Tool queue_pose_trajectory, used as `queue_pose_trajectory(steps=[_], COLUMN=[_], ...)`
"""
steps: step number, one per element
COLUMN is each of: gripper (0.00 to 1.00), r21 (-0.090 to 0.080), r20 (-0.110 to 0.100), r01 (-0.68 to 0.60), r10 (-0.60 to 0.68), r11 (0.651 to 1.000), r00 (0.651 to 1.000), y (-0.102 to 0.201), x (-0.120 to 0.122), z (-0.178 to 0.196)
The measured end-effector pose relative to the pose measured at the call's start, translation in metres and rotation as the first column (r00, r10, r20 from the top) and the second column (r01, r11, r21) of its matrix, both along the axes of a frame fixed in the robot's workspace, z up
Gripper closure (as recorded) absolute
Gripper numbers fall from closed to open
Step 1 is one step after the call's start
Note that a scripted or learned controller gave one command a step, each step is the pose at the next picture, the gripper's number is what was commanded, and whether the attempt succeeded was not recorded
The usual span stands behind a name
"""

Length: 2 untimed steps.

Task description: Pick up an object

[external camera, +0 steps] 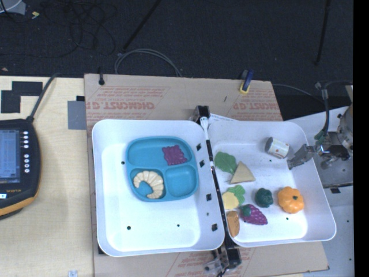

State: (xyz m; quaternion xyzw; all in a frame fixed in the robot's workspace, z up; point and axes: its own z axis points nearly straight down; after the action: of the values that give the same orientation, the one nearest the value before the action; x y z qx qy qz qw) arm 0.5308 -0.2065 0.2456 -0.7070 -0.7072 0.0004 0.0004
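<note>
Two shallow white bins sit side by side on a sheet of printed cardboard (173, 100) laid over the bench (46, 212). The left bin (109, 212) holds a blue divided tray (184, 183); a purple grape bunch (174, 154) lies in its 1 o'clock compartment and a pale croissant (150, 183) in its 7 o'clock compartment. The right bin (311, 224) carries the loose objects: a small white and grey cylinder (277, 148) lying on its side toward 1 o'clock, a green leafy piece (225, 162) at 9 o'clock with a tan wedge (242, 173) touching it on the 4 o'clock side, a dark green broccoli-like piece (264, 197) near the middle, an orange pumpkin (290, 200) just beside it at 3 o'clock, and a cluster at 7 o'clock made of a yellow piece (230, 200) with a green bit (237, 191) above it, a second purple grape bunch (253, 214) and a brown piece (233, 223) against the dividing wall. The gripper (300, 156) reaches in from 3 o'clock over the bin's right rim, close to the cylinder but apart from it, with nothing seen between its fingers; how wide it stands I cannot tell. A yellow-edged handheld pendant (14, 166) with a screen rests on the bench at 9 o'clock, and a blue and yellow clip (247, 81) sits on the cardboard's far edge at 12 o'clock.
</note>
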Motion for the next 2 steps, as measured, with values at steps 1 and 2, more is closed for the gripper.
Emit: queue_pose_trajectory(steps=[1,2], gripper=[0.0,0.0], r21=[-0.001,-0.002], r20=[0.001,0.002], r01=[-0.005,-0.001], r10=[0.005,0.001], r11=[1.0,1.0], r00=[1.0,1.0], y=[-0.004,-0.006], x=[0.08,0.109], z=[-0.085,-0.146])
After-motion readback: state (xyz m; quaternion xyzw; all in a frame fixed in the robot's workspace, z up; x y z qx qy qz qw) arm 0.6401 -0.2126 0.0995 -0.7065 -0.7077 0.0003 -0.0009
